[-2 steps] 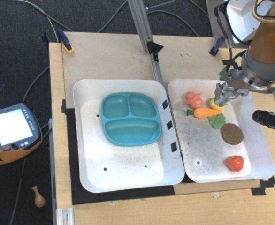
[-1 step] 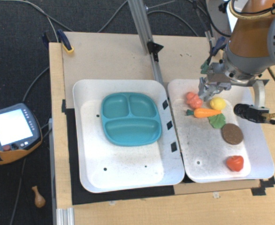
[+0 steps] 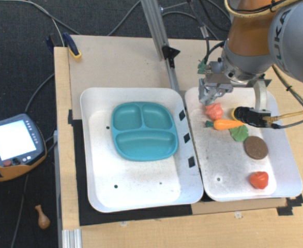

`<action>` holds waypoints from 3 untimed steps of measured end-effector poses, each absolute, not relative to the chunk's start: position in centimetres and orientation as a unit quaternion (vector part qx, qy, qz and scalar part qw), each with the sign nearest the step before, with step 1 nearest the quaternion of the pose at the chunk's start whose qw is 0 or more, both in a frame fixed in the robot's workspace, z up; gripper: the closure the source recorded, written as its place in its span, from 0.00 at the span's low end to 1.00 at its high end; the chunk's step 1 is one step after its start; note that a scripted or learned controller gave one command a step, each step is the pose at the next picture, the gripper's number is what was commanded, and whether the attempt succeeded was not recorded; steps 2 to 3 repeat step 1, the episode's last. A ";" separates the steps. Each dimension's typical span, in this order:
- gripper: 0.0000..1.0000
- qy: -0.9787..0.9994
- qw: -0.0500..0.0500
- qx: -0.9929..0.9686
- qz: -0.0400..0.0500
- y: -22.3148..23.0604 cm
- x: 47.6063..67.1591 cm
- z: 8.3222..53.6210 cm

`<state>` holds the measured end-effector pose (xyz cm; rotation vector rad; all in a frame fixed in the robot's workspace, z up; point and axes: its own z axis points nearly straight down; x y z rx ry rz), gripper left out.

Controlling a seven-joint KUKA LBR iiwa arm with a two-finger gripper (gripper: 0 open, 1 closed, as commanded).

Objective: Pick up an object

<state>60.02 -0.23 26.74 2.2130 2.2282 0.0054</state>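
A pale wooden bench (image 3: 115, 61) is seen from above, with dark floor around it. Two shallow white bins are set on it side by side, touching along their inner edges — the left bin (image 3: 97, 190) and the right bin (image 3: 286, 182). Black mat (image 3: 75, 190) is visible beneath their outer edges. A blue and yellow clamp (image 3: 72, 46) is fixed at the bench's far left corner, and a slanted metal post (image 3: 159, 32) rises from the bench behind the bins.

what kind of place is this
Most likely a robotics lab bench. A grey and orange arm's claw hangs over a white bin of toy food, a teach pendant lies on the carpet, and loose cables trail around.
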 end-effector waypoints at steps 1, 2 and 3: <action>1.00 0.709 0.001 0.705 0.002 4.4 62.4 25.8; 1.00 0.709 0.001 0.705 0.002 4.4 62.4 25.8; 1.00 0.709 0.001 0.705 0.002 4.4 62.4 25.8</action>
